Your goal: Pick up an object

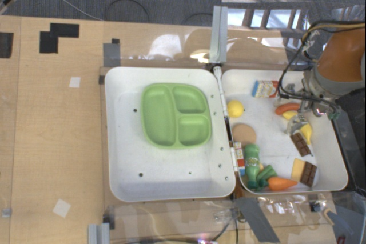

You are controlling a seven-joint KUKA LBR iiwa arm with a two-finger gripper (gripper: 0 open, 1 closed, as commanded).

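The right bin (337, 180) holds several toy foods. Among them are a yellow lemon (235, 108), a brown round piece (244, 134), a small white and orange carton (264, 88), an orange-red sausage shape (285, 109), a yellow banana (305, 131) and a brown chocolate bar (300, 144). My gripper (301, 112) hangs low over the bin's right part, just above the sausage shape and the banana. The wrist and cables hide its tips. Nothing shows lifted off the bin floor.
A green bottle (251, 157), green vegetable (260, 176), carrot (282, 183), cheese wedge (298, 168) and second chocolate piece (309, 174) crowd the right bin's front. The left bin (123, 180) holds a green divided plate (175, 115). A metal frame (217, 37) stands behind the bins.
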